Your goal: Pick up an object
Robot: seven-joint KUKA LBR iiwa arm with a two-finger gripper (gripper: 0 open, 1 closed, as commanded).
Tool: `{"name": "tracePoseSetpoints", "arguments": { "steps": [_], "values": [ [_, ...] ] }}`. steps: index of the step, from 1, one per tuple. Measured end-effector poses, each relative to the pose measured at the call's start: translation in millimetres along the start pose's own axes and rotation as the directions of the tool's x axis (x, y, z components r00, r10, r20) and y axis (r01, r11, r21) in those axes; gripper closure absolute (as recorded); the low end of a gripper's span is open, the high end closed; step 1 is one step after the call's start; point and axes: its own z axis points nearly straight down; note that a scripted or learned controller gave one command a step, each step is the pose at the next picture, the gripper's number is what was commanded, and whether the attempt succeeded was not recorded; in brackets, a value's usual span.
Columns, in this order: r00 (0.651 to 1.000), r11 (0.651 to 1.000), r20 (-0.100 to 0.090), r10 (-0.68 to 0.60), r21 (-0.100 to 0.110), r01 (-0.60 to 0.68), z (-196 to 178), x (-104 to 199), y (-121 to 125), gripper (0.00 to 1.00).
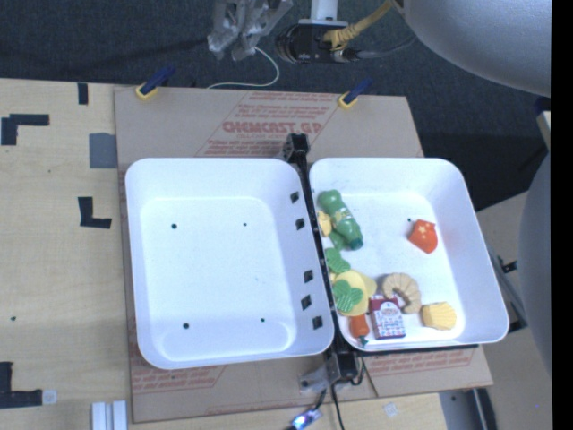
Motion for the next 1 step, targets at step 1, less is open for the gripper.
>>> {"name": "tracePoseSetpoints", "arguments": {
  "steps": [1],
  "values": [
    [1.000, 1.000, 0.000, 0.000, 0.000, 0.000, -0.1, -0.2, -31.2, 1.00]
  ]
}}
